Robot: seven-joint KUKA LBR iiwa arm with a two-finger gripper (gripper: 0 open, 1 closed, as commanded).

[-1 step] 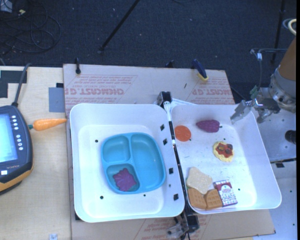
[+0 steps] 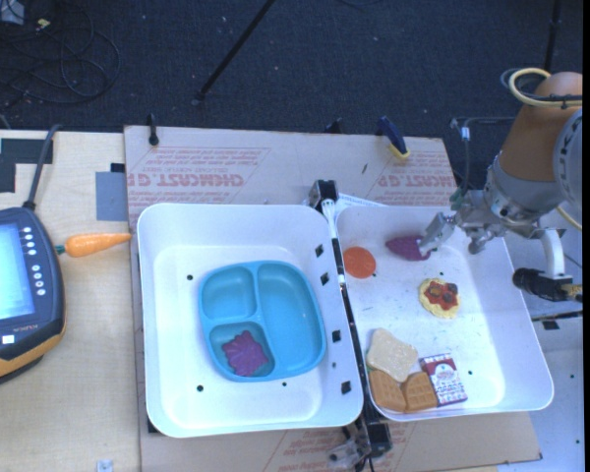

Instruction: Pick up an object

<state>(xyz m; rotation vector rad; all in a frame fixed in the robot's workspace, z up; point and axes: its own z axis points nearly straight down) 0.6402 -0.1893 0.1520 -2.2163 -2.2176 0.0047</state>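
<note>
**Camera view: arm low over the right bin's far edge, gripper beside a purple piece**

Camera view: the grey arm (image 2: 536, 165), with its orange band near the top right, reaches in from the right and bends down toward the far part of the right bin (image 2: 531, 362). Its gripper (image 2: 441, 232) sits at the bin's upper area, the fingers slightly apart, their tips just beside a flat purple piece (image 2: 405, 248) lying on the bin floor. Nothing can be seen between the fingers.

Other things in the right bin: an orange disc (image 2: 359, 261) by the inner wall, a small pizza-like toy (image 2: 440, 297) near the middle, a slice of toast (image 2: 392, 353), two crackers (image 2: 404, 392) and a small red box (image 2: 443, 379) at the near end. The print on the red box is too small to read.

The left bin (image 2: 167, 254) holds a blue divided tray (image 2: 285, 313), with a purple-pink lump (image 2: 243, 352) in its near-left compartment.

Both bins rest on a cardboard sheet (image 2: 226, 175) printed with red lettering, seen upside down and not clearly legible. The sheet lies on a light wooden bench (image 2: 69, 382). On the bench at the left are a handheld control pad (image 2: 10, 288) with a lit screen and an orange carrot toy (image 2: 93, 245). Behind the bench is dark carpet (image 2: 275, 47) with loose cables.
</note>
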